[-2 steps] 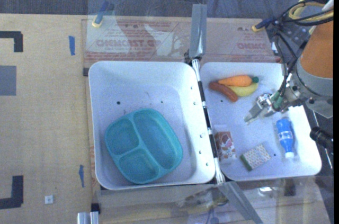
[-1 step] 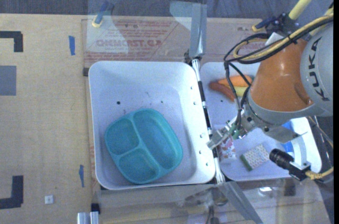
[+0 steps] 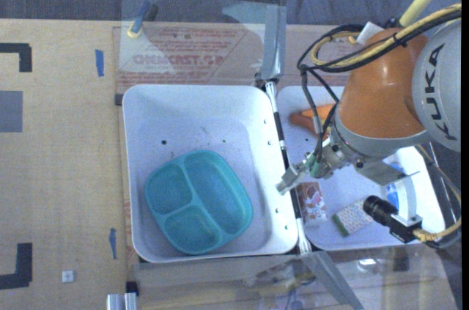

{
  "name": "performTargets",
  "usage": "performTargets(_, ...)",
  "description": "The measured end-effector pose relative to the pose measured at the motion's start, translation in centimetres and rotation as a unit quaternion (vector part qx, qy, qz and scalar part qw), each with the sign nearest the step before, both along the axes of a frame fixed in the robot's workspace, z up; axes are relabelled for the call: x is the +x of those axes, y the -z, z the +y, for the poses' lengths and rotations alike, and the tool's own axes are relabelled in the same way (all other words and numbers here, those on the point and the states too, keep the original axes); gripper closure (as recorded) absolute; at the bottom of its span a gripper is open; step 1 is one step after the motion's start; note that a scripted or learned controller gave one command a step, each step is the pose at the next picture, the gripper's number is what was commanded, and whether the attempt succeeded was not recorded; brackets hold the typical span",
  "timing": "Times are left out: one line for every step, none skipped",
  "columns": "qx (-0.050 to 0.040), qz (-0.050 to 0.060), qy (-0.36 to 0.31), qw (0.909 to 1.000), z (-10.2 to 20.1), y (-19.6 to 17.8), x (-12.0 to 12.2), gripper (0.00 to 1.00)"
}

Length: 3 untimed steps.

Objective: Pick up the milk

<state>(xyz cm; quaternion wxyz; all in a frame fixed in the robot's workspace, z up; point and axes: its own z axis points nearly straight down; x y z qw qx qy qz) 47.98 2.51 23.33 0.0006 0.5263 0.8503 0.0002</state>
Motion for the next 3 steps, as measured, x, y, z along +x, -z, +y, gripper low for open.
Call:
performTargets(-0.0002, -0.001, -0.088, 0.9961, 2.7, 3.4, 7.7, 1.00)
performTargets(-0.0010, -0.002, -0.220, 0.9756, -5.9, 1.4, 7.7, 1.00)
performTargets(0.0002, 0.000, -0.247, 0.9690, -0.5, 4.8, 2.3, 1.00)
